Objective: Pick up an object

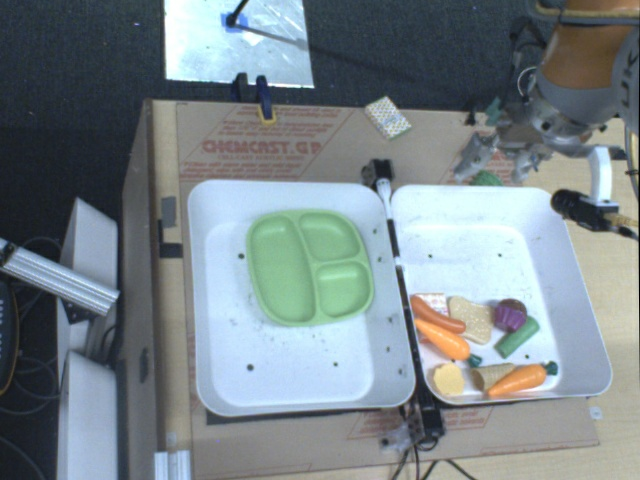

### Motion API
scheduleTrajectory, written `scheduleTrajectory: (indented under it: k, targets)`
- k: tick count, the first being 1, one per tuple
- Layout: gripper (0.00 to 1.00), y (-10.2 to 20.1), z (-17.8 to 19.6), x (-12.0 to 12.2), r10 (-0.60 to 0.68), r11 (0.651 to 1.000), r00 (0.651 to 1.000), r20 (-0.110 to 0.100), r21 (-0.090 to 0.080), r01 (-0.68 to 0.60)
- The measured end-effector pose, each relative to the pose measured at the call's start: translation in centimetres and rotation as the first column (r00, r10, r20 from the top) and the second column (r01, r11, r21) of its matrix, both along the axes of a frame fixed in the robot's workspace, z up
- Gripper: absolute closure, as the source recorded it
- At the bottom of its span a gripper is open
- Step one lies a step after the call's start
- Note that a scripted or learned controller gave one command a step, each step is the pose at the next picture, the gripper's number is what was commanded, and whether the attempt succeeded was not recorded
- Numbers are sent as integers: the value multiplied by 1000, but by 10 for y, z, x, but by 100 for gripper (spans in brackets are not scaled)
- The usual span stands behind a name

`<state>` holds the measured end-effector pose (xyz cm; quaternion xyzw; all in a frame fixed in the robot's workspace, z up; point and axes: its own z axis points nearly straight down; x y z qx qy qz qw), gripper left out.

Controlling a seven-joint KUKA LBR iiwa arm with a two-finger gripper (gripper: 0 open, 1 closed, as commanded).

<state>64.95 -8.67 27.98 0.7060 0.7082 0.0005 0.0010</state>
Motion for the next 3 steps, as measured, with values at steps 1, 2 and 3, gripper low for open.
scheduleTrajectory:
  k: [1, 2, 3]
  targets:
    - [0, -34, -116, -8, -2, 1000, 1000, -4, 0, 2]
    - [0, -66, -196, -4, -2, 1000, 1000, -3, 0, 2]
    - [100, -66, -184, -3, 0, 1000, 1000, 3, -1, 0]
